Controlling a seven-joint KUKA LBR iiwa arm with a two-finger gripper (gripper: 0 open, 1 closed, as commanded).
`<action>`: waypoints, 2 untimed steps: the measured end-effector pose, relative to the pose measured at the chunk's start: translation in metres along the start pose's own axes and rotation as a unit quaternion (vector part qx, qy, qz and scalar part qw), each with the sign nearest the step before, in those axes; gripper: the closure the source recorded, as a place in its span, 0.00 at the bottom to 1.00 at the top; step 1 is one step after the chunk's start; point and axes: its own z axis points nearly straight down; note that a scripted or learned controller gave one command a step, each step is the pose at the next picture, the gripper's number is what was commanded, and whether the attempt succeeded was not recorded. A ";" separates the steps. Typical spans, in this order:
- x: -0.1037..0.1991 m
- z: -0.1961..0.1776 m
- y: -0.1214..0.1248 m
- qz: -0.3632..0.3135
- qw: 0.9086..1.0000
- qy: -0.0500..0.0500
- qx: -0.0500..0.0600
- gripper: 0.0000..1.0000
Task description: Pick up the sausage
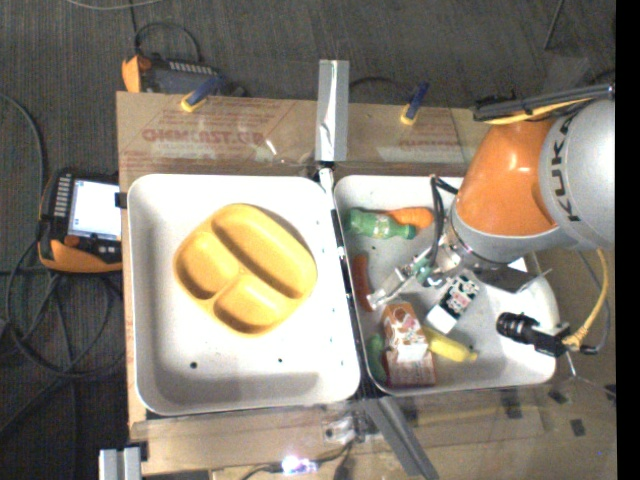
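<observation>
Looks like we're still pre-grab here: the sausage (359,269) is lying against the left wall of the right bin (545,286), and our gripper (400,280) hovers just beside it, jaws apart, holding nothing yet.

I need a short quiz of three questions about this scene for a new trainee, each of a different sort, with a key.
1. True or false: the yellow tray lies in the left bin.
2. Which bin holds the sausage?
3. The sausage lies: A) by the right bin's left wall; B) on the yellow tray; C) on the carton.

Key: 1 true. 2 the right bin. 3 A.
</observation>
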 end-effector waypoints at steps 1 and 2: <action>-0.036 0.069 -0.042 -0.072 0.997 -0.002 -0.007 0.00; 0.052 0.000 0.019 -0.151 0.989 0.000 -0.001 0.00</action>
